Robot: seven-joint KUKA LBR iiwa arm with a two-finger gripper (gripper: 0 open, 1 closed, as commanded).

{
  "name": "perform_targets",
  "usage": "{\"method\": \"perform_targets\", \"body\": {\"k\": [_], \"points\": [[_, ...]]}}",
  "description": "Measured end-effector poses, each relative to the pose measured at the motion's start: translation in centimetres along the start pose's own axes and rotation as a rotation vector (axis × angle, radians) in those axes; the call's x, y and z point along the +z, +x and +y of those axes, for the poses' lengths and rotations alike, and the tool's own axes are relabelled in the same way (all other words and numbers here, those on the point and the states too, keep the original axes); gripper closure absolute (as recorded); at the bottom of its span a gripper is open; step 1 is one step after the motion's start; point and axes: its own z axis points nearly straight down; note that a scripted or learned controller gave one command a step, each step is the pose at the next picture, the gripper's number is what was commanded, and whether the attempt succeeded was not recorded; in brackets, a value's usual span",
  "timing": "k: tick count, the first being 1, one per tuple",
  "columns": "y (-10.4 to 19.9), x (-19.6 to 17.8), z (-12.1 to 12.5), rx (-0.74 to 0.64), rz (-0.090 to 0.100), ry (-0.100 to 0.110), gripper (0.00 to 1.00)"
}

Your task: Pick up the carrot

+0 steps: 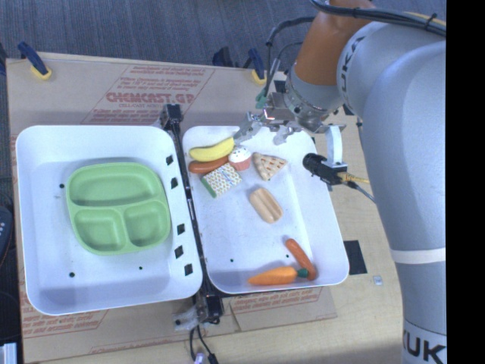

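The big grey arm with the orange band [356, 59] hangs over the far end of the right shallow white bin [326, 237] — its two-finger gripper [265, 131] is spread open, holding nothing, right by the yellow plastic banana [211, 151]. The orange toy carrot [274, 277] lies at that bin's near edge — well apart from the gripper.

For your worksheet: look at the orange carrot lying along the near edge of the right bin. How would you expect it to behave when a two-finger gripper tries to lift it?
The carrot looks like a smooth, rigid toy, so it probably stays stiff and feels light. Its rounded, tapered shape may let it roll or slip from the fingers. It lies against the bin wall, touching a second carrot, which likely crowds a grasp.
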Motion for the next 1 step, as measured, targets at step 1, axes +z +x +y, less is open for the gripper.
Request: {"method": "perform_targets", "body": {"k": [1], "points": [[-2.31,-8.66,0.23,0.242,0.0,-0.002,0.0]]}}
